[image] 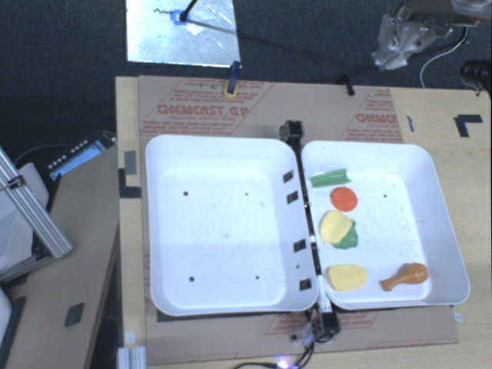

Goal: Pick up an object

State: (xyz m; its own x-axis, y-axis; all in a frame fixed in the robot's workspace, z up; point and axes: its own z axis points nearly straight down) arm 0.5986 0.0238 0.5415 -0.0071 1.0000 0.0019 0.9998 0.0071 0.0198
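Surface: brown board printed with red lettering, carrying two shallow white bins side by side; dark floor beyond.
Bins: 2. left bin, right bin; their inner walls touch along a row of black clips.
Objects, total: 5, all in the right bin, toward its left half.
Green items: 1 long green pod, lying near the bin's top left corner.
Red items: 1 red disc, just below the pod.
Yellow items: 2. upper yellow piece overlaps a green leaf shape; lower yellow piece lies flat near the front wall.
Orange-brown items: 1 drumstick shape, right of the lower yellow piece, apart from it, narrow end pointing left.
End effector: at the view's top right, above the floor beyond the surface, well apart from both bins; nothing between its fingers; whether spread or pressed together cannot be told.
Surroundings: silver sheet on the floor at top; yellow clip at the board's far edge; aluminium frame at left.
Obstructions: nothing lies over the objects.
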